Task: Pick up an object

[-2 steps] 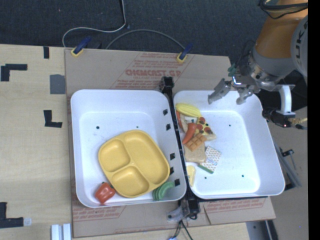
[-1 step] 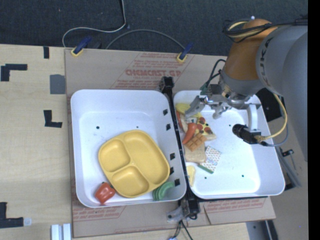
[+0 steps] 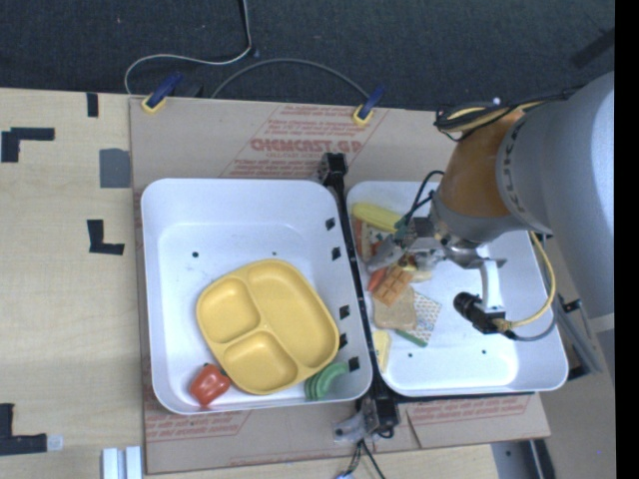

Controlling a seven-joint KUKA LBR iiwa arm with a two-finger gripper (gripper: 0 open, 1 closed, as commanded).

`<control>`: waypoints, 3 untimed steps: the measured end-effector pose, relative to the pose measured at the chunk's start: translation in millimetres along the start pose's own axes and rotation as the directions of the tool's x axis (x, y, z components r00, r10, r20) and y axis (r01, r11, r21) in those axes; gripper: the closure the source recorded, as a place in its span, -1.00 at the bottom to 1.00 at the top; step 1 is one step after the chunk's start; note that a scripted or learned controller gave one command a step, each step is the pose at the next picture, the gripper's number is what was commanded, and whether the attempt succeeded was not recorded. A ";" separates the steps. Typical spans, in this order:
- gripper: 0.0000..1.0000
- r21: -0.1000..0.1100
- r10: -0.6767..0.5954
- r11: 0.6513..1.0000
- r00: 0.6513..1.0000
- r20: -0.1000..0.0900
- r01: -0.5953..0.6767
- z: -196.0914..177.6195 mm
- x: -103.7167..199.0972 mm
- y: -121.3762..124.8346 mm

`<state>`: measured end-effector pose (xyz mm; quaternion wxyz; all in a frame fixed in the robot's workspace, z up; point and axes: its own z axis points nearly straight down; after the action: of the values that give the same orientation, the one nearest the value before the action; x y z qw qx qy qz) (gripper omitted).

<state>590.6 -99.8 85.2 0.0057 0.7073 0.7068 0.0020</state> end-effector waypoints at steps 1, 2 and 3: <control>-1.00 0.004 -0.003 1.000 1.000 -0.004 0.003 -1.0 -16.9 35.7; -1.00 0.039 -0.004 0.999 1.000 0.005 0.003 2.5 -8.5 72.8; 1.00 0.040 0.000 0.999 1.000 -0.002 0.000 -5.7 -4.9 71.8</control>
<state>662.3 -104.7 91.7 -0.0093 0.7072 0.7069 -0.0113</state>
